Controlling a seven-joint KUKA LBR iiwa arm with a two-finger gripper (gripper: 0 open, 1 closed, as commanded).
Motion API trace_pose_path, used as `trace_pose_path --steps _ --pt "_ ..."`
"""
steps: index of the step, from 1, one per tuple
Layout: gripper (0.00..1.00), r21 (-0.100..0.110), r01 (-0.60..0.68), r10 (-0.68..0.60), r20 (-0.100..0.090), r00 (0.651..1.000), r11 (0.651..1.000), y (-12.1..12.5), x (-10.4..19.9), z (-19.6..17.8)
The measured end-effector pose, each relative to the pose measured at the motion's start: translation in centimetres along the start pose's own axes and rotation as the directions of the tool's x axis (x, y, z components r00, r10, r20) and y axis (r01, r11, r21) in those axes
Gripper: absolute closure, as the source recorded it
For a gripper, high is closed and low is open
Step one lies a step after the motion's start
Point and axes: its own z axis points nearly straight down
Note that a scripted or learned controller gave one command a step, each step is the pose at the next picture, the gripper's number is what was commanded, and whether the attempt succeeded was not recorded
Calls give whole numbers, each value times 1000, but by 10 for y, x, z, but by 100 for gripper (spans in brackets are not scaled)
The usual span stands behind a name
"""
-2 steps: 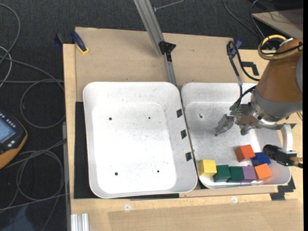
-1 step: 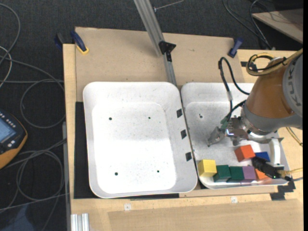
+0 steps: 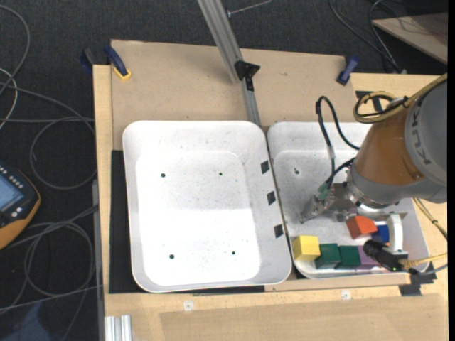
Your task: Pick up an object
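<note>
**Arm low over the right bin, objects bunched at its near edge**

Camera view: two shallow white bins sit side by side on the wooden table point(image 3: 178, 84); the left bin point(image 3: 195, 204) shows its speckled floor with four small dark dots; the right bin point(image 3: 298, 158) holds the arm and the objects. The grey arm with its orange band point(image 3: 387, 151) reaches in from the right and bends down into the right bin; the gripper point(image 3: 321, 206) hangs low over the bin floor, near the middle of that bin; whether it is open or closed cannot be told from here, and nothing is seen between its tips. The objects lie along the bin's near edge: a yellow block point(image 3: 308, 246) at the left, a green block point(image 3: 338, 255) just beside it, an orange block point(image 3: 361, 226) further right under the wrist, and a blue piece point(image 3: 382, 233) touching the orange one. A grey metal pole point(image 3: 227, 41) slants across the table behind the bins; cables trail over the dark floor to the left.
</note>
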Motion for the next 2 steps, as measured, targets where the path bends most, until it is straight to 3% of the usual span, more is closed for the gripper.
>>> trace_pose_path --steps 1,2 --pt "100 -7 0 0 1 1000 1000 2 0 -13" --pt "100 -13 2 -2 3 1000 1000 13 0 -68"
